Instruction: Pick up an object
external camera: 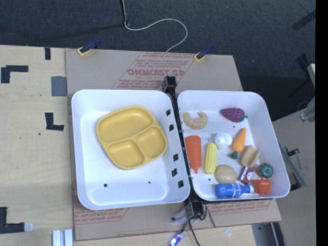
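Two shallow white plastic bins side by side on the cardboard-covered worktop [148, 70]. Candidate picks all in the right bin [266, 111], left bin [84, 106] carrying just a yellow three-compartment plastic plate [132, 136], tilted, near its centre.

Right bin contents:
- long orange toy carrot [193, 153] along the left wall, upright to the frame
- yellow toy corn cob [210, 158] just beside it, parallel
- pale tan croissant-shaped toy [196, 119] near the far left corner
- purple toy grape bunch [233, 114] near the far edge, well apart from the rest
- small white lump [222, 139] mid-bin, shape hard to tell
- small orange toy carrot [239, 140] tilted, touching the brown bun-like toy [249, 156]
- beige toy potato [225, 174] near the near edge
- blue toy bottle with white label [232, 190] lying flat against the near wall
- red toy block [262, 186] at the near right corner, green-and-red round toy [265, 170] just behind it

Near right corner crowded, items touching; grapes and croissant sitting free. Hand state: cannot tell. White cable [154, 24] looping beyond the worktop's far edge.
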You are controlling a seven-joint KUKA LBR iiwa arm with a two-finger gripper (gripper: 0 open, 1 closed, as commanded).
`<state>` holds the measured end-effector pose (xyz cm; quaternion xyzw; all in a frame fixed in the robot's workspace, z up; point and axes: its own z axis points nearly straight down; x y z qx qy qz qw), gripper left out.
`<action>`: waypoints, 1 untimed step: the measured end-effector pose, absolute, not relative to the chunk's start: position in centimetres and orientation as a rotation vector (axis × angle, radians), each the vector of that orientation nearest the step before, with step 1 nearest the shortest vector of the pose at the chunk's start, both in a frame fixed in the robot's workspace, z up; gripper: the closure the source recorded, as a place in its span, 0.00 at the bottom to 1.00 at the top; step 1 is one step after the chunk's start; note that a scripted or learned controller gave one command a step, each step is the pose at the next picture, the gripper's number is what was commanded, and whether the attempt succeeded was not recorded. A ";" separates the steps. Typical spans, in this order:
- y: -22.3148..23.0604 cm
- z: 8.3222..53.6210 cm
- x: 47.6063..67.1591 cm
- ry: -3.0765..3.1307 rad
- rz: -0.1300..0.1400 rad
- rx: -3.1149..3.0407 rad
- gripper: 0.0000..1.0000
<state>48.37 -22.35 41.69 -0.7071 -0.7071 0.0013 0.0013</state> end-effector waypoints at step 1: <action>-22.4 45.5 48.4 -2.226 -0.001 -2.222 1.00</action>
